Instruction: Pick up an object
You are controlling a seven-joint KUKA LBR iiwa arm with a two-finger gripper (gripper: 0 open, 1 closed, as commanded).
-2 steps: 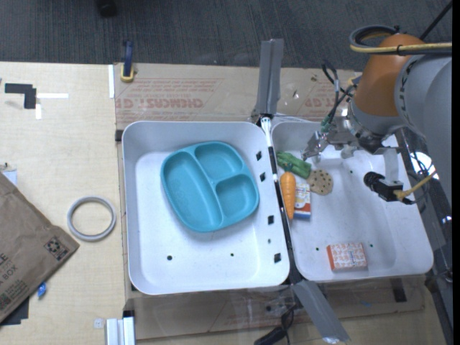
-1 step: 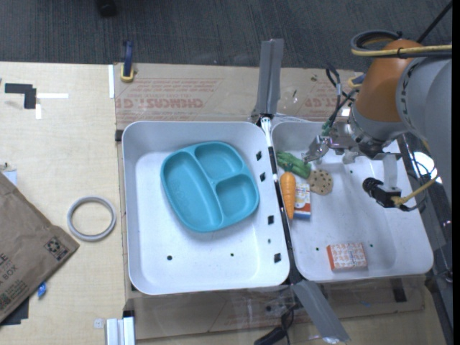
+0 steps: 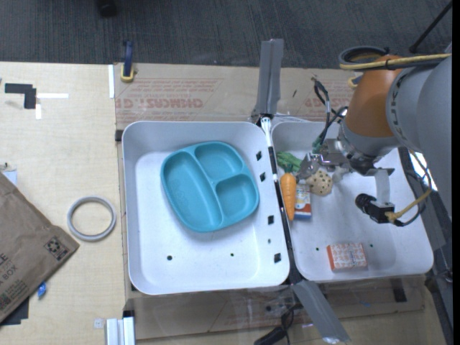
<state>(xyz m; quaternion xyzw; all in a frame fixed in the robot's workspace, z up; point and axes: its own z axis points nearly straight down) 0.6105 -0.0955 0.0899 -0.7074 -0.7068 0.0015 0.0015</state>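
A divided plate (image 3: 209, 185) lies in the middle of the left bin (image 3: 144, 264). In the right bin (image 3: 410, 261), a carrot (image 3: 288, 190) lies along the left wall with a small carton (image 3: 302, 205) touching its right side and a spotted ball (image 3: 321, 185) just beyond, while a flat packet (image 3: 347, 256) lies well apart toward the near edge. A tape ring (image 3: 91, 217) rests on the bench (image 3: 57, 157) left of the bins, near a cardboard box (image 3: 25, 254) at the bench's left edge.

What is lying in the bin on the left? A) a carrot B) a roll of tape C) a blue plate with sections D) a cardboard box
C: the blue divided plate lies inside the left bin, while the carrot is in the right bin.
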